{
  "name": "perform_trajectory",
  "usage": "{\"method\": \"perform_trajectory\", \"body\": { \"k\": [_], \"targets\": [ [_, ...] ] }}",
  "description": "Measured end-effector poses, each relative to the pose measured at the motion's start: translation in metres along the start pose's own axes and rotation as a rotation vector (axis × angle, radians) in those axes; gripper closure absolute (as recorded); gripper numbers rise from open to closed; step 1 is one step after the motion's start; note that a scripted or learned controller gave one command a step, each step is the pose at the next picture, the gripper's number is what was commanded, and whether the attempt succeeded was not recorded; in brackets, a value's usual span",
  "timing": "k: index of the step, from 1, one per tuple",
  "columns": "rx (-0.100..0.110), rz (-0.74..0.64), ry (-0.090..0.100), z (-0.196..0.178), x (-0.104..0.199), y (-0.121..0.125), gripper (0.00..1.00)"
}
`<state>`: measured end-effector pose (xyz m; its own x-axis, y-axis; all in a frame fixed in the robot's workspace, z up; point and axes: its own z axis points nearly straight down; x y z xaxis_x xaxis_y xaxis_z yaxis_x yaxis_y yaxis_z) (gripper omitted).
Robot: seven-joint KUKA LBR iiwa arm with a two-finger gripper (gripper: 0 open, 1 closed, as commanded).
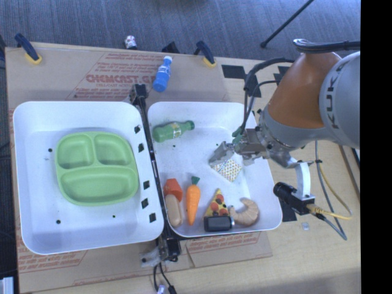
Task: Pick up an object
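Gripper (225, 156) over right bin (202, 112) — grip state unclear; mesh packet (230, 169) just beneath.

Red print on the cardboard sheet (104, 72) behind the left bin reads "CHEMCAST", followed by letters that look like "G" (the blue bottle covers what comes after). Smaller red lines above and below it are too fine to read. The grey arm (343, 97) bears large dark letters, "KU".

White bins (37, 237); light green divided plate (96, 167); green bottle (172, 130); blue bottle (162, 75); orange carrot (192, 202) with green top; checkered yellow-white packet (231, 169); tan croissant (246, 212).
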<state>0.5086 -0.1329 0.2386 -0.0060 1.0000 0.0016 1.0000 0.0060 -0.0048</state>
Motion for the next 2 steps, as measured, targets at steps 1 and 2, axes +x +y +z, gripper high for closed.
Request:
{"method": "perform_trajectory", "body": {
  "k": [1, 2],
  "targets": [
    [0.0, -0.001, -0.001, 0.119, 0.026, -0.003, 0.0],
    [-0.023, 0.004, -0.006, 0.131, 0.027, -0.009, 0.0]
  ]
}}
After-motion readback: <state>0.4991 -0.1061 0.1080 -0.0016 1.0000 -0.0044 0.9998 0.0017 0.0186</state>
